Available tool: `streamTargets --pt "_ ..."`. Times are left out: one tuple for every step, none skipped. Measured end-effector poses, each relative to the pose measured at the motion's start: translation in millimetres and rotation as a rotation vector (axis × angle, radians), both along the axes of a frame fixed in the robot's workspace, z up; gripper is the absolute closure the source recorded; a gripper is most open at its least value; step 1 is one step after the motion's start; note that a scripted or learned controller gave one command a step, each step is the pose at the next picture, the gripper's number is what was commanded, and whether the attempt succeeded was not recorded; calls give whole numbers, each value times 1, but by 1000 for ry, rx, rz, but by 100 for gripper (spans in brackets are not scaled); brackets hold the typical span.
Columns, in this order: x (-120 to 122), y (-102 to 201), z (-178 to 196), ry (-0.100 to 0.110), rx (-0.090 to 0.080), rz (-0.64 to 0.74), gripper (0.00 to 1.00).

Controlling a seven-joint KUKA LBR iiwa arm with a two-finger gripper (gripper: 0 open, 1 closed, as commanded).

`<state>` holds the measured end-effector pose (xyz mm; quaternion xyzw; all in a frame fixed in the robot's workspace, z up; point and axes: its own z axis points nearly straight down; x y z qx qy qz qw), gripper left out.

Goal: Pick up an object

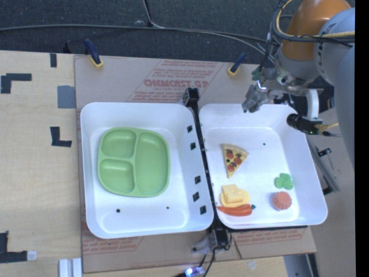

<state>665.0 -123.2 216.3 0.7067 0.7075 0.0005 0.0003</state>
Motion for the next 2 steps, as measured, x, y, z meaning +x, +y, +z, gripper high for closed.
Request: streamTargets --pt "-10 54 11 2 2 5 100" --pt "-22 113 2 4 0 5 100"
